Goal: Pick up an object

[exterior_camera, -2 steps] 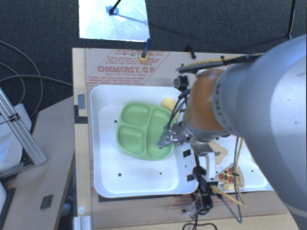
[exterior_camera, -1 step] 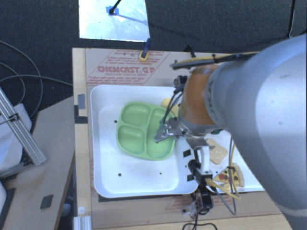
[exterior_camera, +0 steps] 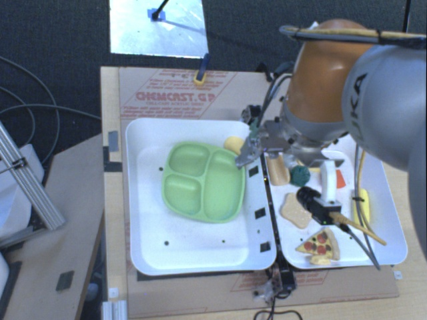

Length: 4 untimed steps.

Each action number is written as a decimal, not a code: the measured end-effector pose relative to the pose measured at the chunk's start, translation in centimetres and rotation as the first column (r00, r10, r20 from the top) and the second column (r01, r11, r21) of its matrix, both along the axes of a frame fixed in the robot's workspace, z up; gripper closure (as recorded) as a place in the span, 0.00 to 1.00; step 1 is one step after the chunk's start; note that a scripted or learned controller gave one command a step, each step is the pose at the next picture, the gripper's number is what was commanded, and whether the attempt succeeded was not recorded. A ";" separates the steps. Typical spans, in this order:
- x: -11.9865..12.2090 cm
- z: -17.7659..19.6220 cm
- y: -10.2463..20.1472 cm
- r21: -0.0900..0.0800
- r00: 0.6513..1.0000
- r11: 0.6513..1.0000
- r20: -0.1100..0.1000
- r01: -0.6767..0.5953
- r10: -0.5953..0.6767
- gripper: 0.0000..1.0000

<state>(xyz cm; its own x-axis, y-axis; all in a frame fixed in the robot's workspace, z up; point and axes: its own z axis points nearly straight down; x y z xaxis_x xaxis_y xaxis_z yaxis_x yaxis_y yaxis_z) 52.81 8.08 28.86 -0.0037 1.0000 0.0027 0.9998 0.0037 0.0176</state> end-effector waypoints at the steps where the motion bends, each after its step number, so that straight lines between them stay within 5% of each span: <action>1: -1.5 6.0 0.6 -0.001 1.000 1.000 -0.009 -0.002 0.002 0.00; 2: -4.4 -6.9 -0.6 -0.004 1.000 1.000 -0.030 0.004 -0.005 0.00; 3: -1.7 -17.9 4.2 -0.001 1.000 1.000 -0.017 -0.002 0.002 0.00; 4: 0.8 -13.8 -2.8 -0.003 1.000 1.000 -0.016 -0.001 0.001 0.00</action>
